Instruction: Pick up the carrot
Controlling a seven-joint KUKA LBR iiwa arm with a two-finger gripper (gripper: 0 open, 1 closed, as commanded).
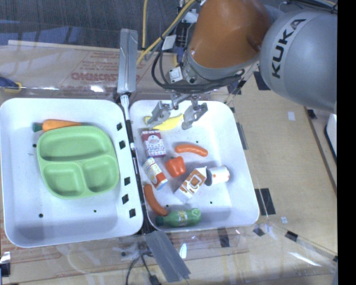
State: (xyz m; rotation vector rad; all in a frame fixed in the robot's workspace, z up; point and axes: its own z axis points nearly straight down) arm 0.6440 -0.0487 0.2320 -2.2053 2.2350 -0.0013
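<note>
Carrot [59, 124] sits in the left bin [12, 218], at its far edge, touching the back rim of the green tray [77, 159]. Claw [177, 113] hangs open and empty over the far end of the right bin [240, 159], above a yellow item [168, 123]. Wrong bin, so I'd call this still the approach step. Next move: cross the divider, line up along the carrot, descend clear of the tray rim.

Two bins sit side by side on the worktop [285, 153]. In the left bin [18, 218] a tray [77, 162] lies with the carrot [59, 124] just behind it. The right bin [240, 200] holds a banana [168, 123] at the back under the gripper [177, 113], a carton [153, 143], a sausage [191, 150] and a bottle [154, 172].
</note>
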